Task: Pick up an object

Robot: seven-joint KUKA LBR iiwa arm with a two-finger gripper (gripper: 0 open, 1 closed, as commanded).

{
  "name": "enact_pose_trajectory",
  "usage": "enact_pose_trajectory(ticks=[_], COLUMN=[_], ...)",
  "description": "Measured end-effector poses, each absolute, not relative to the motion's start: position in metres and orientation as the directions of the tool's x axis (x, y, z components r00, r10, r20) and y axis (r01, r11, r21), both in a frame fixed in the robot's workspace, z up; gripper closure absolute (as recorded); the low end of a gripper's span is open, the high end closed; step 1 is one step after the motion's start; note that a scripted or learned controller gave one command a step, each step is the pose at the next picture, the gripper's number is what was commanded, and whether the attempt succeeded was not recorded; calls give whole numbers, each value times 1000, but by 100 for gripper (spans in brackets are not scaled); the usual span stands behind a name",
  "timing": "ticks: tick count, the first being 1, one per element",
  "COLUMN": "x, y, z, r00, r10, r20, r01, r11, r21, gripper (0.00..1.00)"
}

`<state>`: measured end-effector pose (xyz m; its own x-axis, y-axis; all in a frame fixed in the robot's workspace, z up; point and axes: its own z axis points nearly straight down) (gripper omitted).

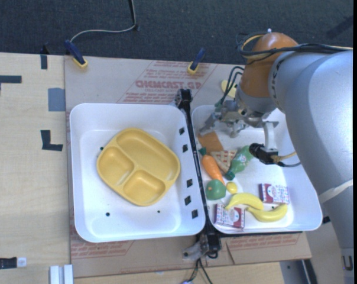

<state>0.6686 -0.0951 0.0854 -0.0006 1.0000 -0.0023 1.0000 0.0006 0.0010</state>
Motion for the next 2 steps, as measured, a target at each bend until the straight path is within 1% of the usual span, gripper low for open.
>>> enact_pose_trajectory(ticks=[2], x=[669], y=[-98], z=[85], r00=[-2], r10=[1000], r20=[-1], r01=[1000], r11=[2], r21=[1], gripper=[0])
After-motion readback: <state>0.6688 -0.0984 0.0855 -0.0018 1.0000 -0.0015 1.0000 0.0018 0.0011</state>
